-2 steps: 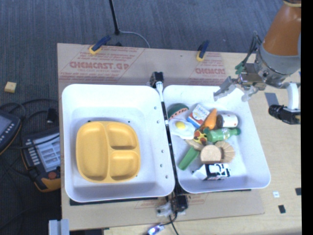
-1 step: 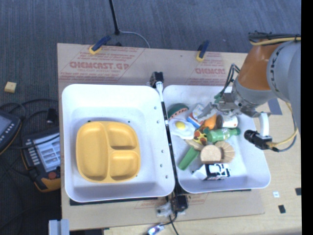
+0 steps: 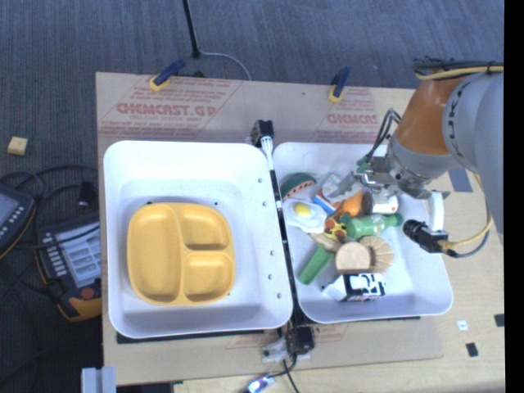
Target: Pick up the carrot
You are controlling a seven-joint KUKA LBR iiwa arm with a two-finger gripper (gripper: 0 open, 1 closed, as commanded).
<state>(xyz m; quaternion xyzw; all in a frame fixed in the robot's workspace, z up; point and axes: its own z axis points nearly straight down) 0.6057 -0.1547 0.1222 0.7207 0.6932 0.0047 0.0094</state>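
The carrot point(image 3: 354, 204) is seen in the right bin point(image 3: 426, 297), crowded among toy foods at about one o'clock of the pile. The gripper point(image 3: 372, 182) is poised directly above it, presumably for a grasp; its state cannot be told.

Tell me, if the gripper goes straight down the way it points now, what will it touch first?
Most likely the carrot. The gripper hangs just above the toy pile in the right bin, with the orange carrot right under it. Depth is hard to judge from this slanted view, so a neighbouring toy could come first.
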